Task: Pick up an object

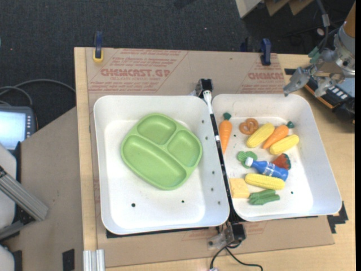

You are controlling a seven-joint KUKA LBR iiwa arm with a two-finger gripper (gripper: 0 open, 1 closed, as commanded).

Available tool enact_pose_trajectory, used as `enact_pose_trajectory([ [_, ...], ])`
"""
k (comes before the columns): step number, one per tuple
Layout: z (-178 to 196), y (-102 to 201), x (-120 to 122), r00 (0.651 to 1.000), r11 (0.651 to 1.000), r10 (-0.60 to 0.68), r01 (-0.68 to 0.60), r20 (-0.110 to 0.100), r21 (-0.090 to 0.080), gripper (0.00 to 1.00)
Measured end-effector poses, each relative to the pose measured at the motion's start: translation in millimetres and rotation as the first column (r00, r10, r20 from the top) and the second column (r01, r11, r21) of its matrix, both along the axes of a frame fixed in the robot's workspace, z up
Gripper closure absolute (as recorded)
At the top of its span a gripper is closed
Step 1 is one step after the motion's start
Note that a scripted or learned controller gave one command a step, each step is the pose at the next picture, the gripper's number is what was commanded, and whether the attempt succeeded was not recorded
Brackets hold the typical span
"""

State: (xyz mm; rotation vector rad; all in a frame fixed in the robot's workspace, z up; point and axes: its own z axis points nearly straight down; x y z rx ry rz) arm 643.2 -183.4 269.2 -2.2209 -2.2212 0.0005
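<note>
Reaching in from the upper right, the gripper is seen above the far right corner of the right bin, outside the cluster of toys. Whether it is spread or pressed together cannot be told, since it appears only as a small grey shape against the bench. Nothing is seen held by it.

The objects to be picked are gathered in the right bin, all lying nearer the camera and to the left of the gripper. Closest to it are a small pretzel, a corn cob, an orange carrot and a yellow piece, which are laid side by side and touching or nearly so. A second carrot, with a green top, is placed along the left wall of the same bin. Nearer the front, a blue bottle is found beside a green piece and a red strawberry. Below these, another corn cob, a cheese slice and a green pea pod are set close together, well apart from the gripper.

The left bin is occupied by a green divided plate, which is laid flat near its middle.
</note>
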Motion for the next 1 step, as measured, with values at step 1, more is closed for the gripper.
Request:
enact_pose_trajectory([
  [1,147.7,38.0,-59.2,1.0,1.0,0.004,-0.004,0.02,-0.003,0.0],
])
